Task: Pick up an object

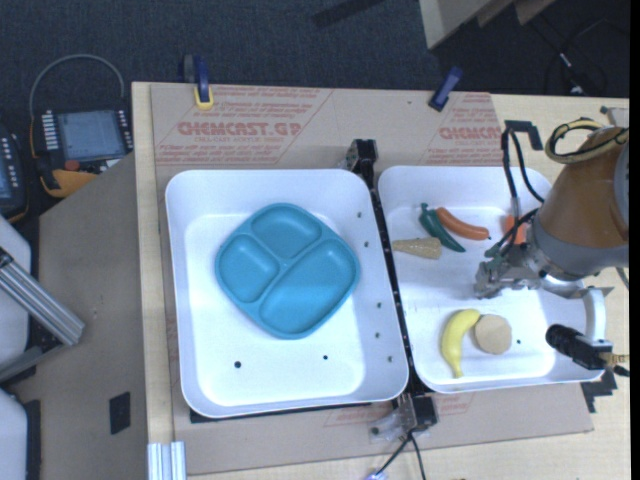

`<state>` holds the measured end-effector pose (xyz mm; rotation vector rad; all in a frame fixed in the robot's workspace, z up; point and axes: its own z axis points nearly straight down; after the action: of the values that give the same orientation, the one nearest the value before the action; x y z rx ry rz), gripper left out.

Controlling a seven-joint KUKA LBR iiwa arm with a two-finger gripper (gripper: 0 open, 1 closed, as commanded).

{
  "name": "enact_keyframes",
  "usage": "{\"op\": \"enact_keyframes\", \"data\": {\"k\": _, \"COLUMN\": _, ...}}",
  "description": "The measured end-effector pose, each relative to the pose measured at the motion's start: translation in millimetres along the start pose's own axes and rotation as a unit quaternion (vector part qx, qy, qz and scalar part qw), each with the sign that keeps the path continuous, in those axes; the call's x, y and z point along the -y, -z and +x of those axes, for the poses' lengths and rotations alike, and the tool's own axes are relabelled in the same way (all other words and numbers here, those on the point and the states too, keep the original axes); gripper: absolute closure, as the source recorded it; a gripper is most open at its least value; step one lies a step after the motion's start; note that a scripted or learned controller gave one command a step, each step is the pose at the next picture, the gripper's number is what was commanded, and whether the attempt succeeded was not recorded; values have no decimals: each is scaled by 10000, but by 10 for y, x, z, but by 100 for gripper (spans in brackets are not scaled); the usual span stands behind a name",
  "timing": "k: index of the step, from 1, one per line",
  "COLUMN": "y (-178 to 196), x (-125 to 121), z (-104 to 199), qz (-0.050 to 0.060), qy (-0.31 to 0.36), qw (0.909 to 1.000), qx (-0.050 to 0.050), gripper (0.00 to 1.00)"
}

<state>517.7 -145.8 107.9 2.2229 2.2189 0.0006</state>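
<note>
The bench carries two shallow white bins side by side. In the left bin (pixel 190 268) lies a blue divided plate (pixel 287 268) with three compartments, near the middle of the bin and a little turned. The right bin (pixel 430 368) holds the small objects. A yellow banana (pixel 457 339) lies near the front edge, and a round beige object (pixel 492 334), perhaps a bread roll, lies touching it on its right side. Further back there is an orange carrot (pixel 462 225) and just beside it a dark green vegetable (pixel 437 229), maybe a pepper; the two seem to touch or cross at the left end. A pale tan piece (pixel 417 249), long and pointed, lies near the left wall of this bin, just below the green one. The arm comes in from the right, and its gripper (pixel 495 276) is low over the middle of the right bin, between the carrot and the round object. Nothing is seen between its tips, but how wide it stands I cannot tell.
</note>
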Motion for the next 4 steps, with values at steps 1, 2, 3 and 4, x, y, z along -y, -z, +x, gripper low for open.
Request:
{"op": "enact_keyframes", "data": {"k": 1, "y": 495, "x": -40, "z": -101, "qz": -29, "qy": 5, "qw": 10000, "qx": 15, "gripper": 100}}
{"op": "enact_keyframes", "data": {"k": 2, "y": 1026, "x": -55, "z": -105, "qz": -31, "qy": 14, "qw": 10000, "qx": 13, "gripper": 100}}
{"op": "enact_keyframes", "data": {"k": 3, "y": 1018, "x": -217, "z": 493, "qz": -11, "qy": 43, "qw": 10000, "qx": -4, "gripper": 100}}
{"op": "enact_keyframes", "data": {"k": 4, "y": 988, "x": -319, "z": 949, "qz": -5, "qy": 35, "qw": 10000, "qx": -2, "gripper": 100}}
